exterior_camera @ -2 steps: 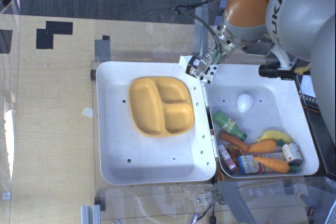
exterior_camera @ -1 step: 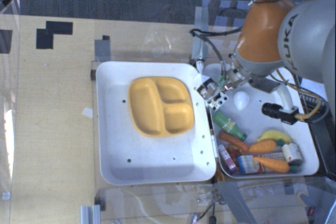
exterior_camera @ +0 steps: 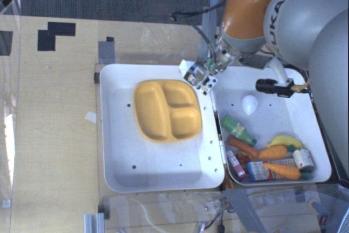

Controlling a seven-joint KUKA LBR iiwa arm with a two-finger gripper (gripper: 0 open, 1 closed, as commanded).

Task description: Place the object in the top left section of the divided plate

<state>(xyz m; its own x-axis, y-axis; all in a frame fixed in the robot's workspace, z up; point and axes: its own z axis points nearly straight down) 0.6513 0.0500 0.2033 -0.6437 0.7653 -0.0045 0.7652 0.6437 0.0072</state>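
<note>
Currently, the left bin [exterior_camera: 117,163] carries the yellow divided plate [exterior_camera: 166,110] near its middle; all three sections look bare. The plate sits turned at an angle, so which small section counts as top left is a judgement rather than a certainty. Just beside the plate's upper right corner, over the seam between the bins, the gripper [exterior_camera: 203,75] hangs below the orange band [exterior_camera: 245,8]. Nothing is visible between its tips, and its opening cannot be determined at this resolution.

The right bin [exterior_camera: 319,169] holds the candidate objects: a white egg-like piece [exterior_camera: 249,105] alone near the centre, and a clustered pile along the lower edge, including a green bottle [exterior_camera: 235,128], carrots [exterior_camera: 281,161] and a banana [exterior_camera: 287,142].

Risk: a pick from the tight pile may snag a neighbour or slip. Release over the tilted plate may land in the wrong section.

The arm body covers the right bin's upper right area.
</note>
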